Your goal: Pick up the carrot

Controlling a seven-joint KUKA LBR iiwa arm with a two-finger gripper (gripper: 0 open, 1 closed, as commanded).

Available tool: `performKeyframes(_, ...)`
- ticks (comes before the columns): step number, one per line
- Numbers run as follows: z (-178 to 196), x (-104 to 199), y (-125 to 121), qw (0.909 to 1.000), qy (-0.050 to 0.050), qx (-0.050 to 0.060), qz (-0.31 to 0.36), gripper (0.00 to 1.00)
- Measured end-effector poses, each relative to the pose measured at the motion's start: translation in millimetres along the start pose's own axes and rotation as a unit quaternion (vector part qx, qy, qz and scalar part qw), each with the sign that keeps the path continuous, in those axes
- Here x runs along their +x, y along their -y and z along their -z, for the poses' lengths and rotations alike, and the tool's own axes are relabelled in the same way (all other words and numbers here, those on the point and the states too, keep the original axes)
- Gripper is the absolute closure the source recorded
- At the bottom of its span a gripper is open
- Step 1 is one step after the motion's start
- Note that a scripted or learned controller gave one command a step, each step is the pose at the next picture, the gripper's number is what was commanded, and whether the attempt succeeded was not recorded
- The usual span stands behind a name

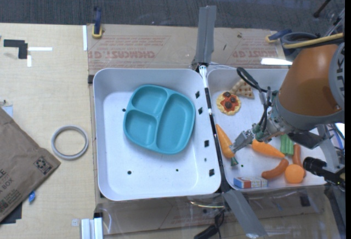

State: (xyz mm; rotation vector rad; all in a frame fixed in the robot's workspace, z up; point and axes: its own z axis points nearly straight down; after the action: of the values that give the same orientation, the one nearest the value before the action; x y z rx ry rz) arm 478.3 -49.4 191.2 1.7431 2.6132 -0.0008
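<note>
At the far left of the tabletop (49, 84), well away from the end effector, a brown cardboard piece (19, 169) lay at a slant, with a grey tape ring (69, 141) just to its right. Nearer, yet still well to the end effector's left, the left white bin (104, 177) held a teal divided plate (159, 119) with three compartments.

Against the left wall of the right white bin (258, 184), just left of the end effector, lay the carrot (224, 141), lengthwise along the wall, its narrow end pointing up the view. It was not between the fingers. The end effector (239, 144) hung low over the floor of the right bin, reaching down and leftward from the arm (310, 87), whose orange band filled the upper right. Its fingers seemed to stand slightly apart, one metal tip angled toward the carrot and a darker tip just below it near the bin floor, with nothing gripped between them.

Above the end effector, toward the far side of the bin, sat a small toy pizza (228, 103) and a waffle piece (242, 89) just beyond it. Immediately right of the end effector lay a second orange carrot-like piece (267, 149), touching or nearly touching the wrist. Below and to the right were a red-and-white small box (250, 182), a sausage (275, 169), a round orange fruit (295, 173), a green piece (287, 145) and a slim red piece (297, 153) beside it.
</note>
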Motion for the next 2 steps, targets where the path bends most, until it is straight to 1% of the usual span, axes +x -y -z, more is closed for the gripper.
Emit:
performKeyframes(1,-67.6,-47.9,20.7,0.9999,0.000,0.000,0.012,0.00)
performKeyframes(2,-99.9,-108.6,4.3,0.9941,0.000,0.000,0.108,0.00)
